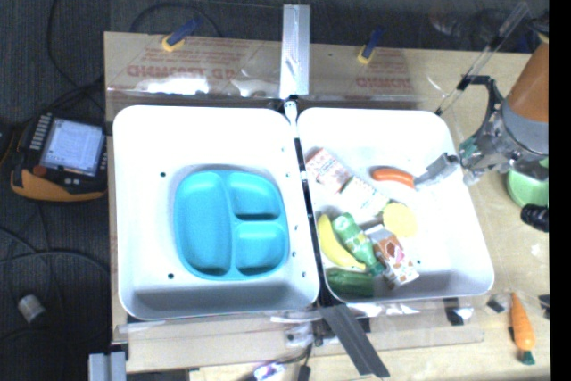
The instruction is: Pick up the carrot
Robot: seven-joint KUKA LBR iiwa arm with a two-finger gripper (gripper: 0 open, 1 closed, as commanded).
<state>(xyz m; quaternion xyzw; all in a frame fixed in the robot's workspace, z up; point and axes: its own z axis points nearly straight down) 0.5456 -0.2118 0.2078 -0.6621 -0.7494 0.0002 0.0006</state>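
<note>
**Inspector A:** The carrot (393,177) is lying in the right bin (464,219), in its upper middle part, on the bare white floor. It is a short, smooth, orange piece with rounded ends, lying nearly level across the view.

**Inspector B:** And the pincer (434,169)?

**Inspector A:** It is sitting just beside the carrot's right end, its grey metal tip reaching in over the bin's right wall. I cannot tell whether it is spread or pressed together, and nothing is showing between its parts.

**Inspector B:** What is surrounding the carrot?

**Inspector A:** One printed white packet (337,177) is lying to its left. Below it, one round yellow piece (399,218), one curved banana (335,244), one green bottle (352,235), one small printed carton (393,254) and one dark green vegetable (350,283) are crowding together along the lower part of the bin.

**Inspector B:** The other bin?

**Inspector A:** The left bin (143,156) is holding one glossy blue tray (230,223) with three compartments. That is making two white bins, side by side on the tabletop (500,219).

**Inspector B:** Anything outside them?

**Inspector A:** A second orange carrot-shaped item (522,327) is lying on the tabletop at lower right, well apart from the bins. One handheld device (62,152) with a lit screen is resting on the dark carpet at left.
</note>
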